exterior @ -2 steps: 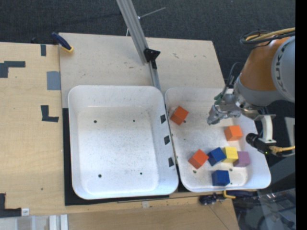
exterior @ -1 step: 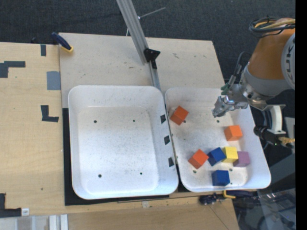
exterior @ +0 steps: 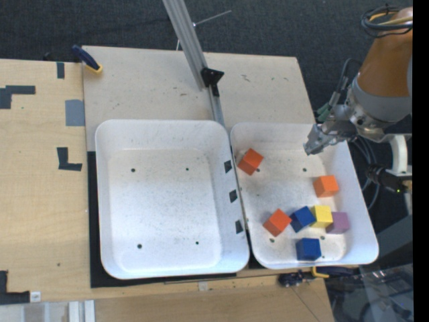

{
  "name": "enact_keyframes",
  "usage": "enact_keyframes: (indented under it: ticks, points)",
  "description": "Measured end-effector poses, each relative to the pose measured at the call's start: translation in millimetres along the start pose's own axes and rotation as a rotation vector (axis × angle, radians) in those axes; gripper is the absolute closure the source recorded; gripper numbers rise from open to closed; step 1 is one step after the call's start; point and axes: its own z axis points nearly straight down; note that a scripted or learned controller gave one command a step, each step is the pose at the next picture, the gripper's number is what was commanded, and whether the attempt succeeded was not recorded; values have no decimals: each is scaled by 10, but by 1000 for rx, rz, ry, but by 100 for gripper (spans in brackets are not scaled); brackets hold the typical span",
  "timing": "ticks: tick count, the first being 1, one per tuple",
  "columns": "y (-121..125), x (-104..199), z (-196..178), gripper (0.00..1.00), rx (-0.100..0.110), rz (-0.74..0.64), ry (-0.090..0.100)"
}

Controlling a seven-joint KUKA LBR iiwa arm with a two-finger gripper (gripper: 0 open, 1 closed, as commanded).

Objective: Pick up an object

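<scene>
The right bin (exterior: 281, 134) holds several small cubes. One orange cube (exterior: 251, 161) lies near its left wall, another orange cube (exterior: 326, 186) near its right side, and a third orange cube (exterior: 276, 222) lower down. Two blue cubes (exterior: 303, 218) (exterior: 308, 249), a yellow cube (exterior: 324, 215) and a purple cube (exterior: 338, 223) cluster at the bin's lower right. My gripper (exterior: 315, 146) hangs over the bin's upper right corner, above and apart from the cubes, with nothing visibly held.
The left bin (exterior: 164, 134) stands beside the right one. A slanted metal rail (exterior: 188, 35) runs down to the gap between the bins. A blue and yellow tool (exterior: 87, 59) lies at the bench's back left. Cables hang by the arm at the right.
</scene>
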Motion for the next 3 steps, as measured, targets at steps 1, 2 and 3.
enact_keyframes:
  ticks: [1, 2, 3]
  points:
    - [59, 487, 8, 100, 4, -4, 2]
    - [178, 1032, 225, 100, 7, -5, 2]
    - [368, 1575, 233, 100, 5, -5, 2]
